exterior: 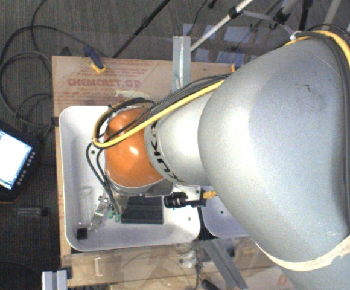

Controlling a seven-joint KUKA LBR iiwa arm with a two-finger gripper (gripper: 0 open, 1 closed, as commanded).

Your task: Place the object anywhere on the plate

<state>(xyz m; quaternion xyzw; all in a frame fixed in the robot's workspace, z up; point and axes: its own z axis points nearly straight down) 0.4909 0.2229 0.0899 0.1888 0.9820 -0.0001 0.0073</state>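
Reaching over the left bin (pixel 66 162), the arm (pixel 235 138) hides its fingers; whether they grip anything, I cannot tell.

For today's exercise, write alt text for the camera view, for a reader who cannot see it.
A large grey robot arm with an orange band reaches from the right over a shallow white bin, covering most of it. Its claw sits low near the bin's front left corner, beside a small dark object. A handheld control screen lies on the floor to the left.

The grey arm (pixel 271 156) reaches leftward, its orange band (pixel 130 147) pointing down.
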